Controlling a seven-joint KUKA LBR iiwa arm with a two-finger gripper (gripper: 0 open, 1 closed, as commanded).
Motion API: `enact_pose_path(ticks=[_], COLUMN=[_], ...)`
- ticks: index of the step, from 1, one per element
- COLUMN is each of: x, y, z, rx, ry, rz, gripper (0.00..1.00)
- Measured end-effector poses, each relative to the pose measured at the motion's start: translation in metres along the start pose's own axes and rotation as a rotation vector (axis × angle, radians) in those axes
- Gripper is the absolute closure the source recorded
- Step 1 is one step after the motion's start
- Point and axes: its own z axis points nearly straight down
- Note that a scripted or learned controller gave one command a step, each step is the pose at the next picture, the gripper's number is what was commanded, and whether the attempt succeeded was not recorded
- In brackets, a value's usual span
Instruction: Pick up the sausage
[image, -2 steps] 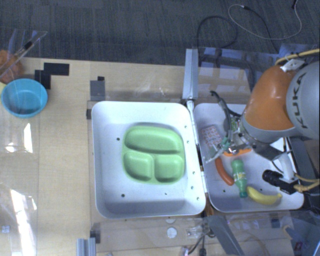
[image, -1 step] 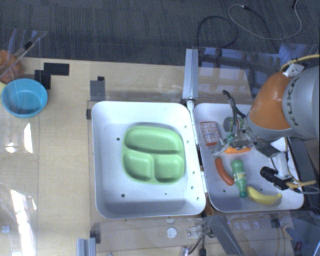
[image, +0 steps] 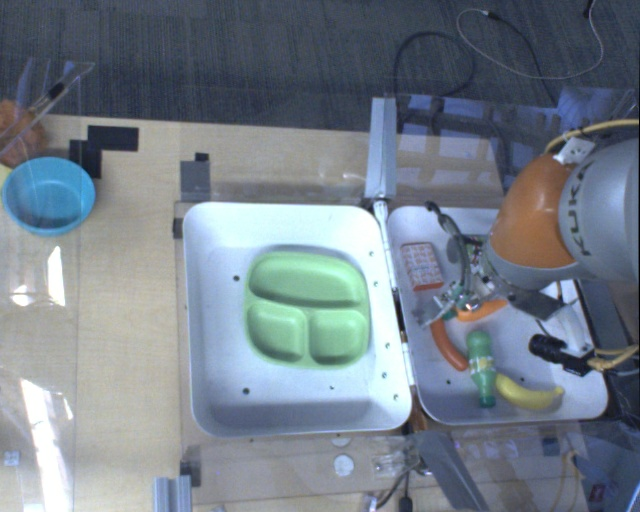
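Observation:
The sausage (image: 449, 346), a reddish-orange curved piece, lies in the right bin (image: 590, 400) near its left wall. My gripper (image: 455, 297) hangs low over that bin just above the sausage's upper end, beneath the arm's orange band (image: 530, 225). From this angle I cannot make out whether the gripper touches the sausage, and I see nothing held in it.
An orange carrot-like piece (image: 483, 310) lies right beside the gripper. A green bottle (image: 482, 368) and a banana (image: 529, 394) lie below it. A red-printed packet (image: 421, 266) sits at the upper left of the right bin. The left bin (image: 215, 300) holds a green divided plate (image: 308, 306).

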Motion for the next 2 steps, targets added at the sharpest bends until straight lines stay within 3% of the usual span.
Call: enact_pose_path(ticks=[1,2], x=[0.001,-0.011], y=[0.003,0.075], z=[-0.012,-0.096], rx=[-0.006,0.007], ry=[0.000,0.004], rz=[-0.002,0.245], gripper=[1.00,1.00])
